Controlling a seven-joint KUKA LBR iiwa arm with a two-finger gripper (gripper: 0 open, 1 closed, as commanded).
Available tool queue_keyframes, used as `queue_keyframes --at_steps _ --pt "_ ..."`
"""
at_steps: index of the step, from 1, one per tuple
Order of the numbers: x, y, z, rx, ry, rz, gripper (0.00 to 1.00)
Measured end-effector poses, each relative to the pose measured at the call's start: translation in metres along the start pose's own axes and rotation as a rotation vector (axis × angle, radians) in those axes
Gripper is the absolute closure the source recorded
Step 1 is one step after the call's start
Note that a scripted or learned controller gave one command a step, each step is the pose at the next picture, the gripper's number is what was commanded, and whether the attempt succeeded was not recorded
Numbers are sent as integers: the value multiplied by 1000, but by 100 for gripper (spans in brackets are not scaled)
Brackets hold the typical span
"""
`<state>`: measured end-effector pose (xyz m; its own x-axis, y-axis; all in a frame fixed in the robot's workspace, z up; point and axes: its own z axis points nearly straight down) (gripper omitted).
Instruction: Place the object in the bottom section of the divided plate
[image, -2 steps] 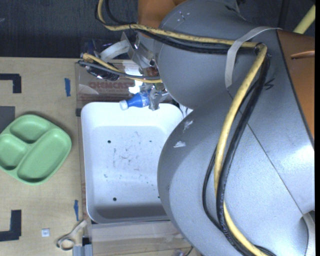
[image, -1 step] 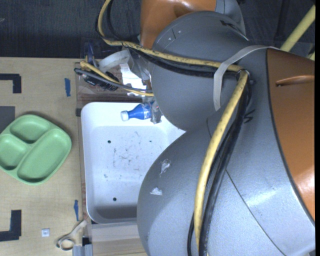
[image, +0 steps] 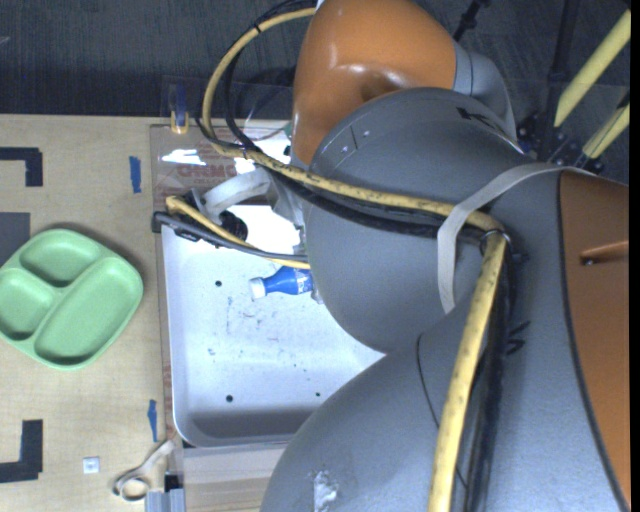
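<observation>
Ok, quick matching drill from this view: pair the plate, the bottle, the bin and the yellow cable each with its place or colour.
Things:
1. plate
2. bottle
3. bin
4. yellow cable

Places and colours:
A. blue and white, lying in the bin, partly under the arm
B. runs along the grey arm
C. green, on the wooden bench at left
D. white, shallow, right of the plate

Pairs: 1-C, 2-A, 3-D, 4-B

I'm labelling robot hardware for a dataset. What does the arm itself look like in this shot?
The arm is made of bulky, rounded grey shells with a glossy orange segment at the top. A yellow cable with dark markings runs along it, beside a black cable, and a pale grey strap wraps around the body.
</observation>
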<state>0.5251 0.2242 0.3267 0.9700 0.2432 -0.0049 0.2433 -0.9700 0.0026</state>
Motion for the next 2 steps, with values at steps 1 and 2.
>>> queue_keyframes --at_steps 1,2 --pt "50 13 64 1 -3 -51 100" --pt "10 1 231 2 -3 -114 100"
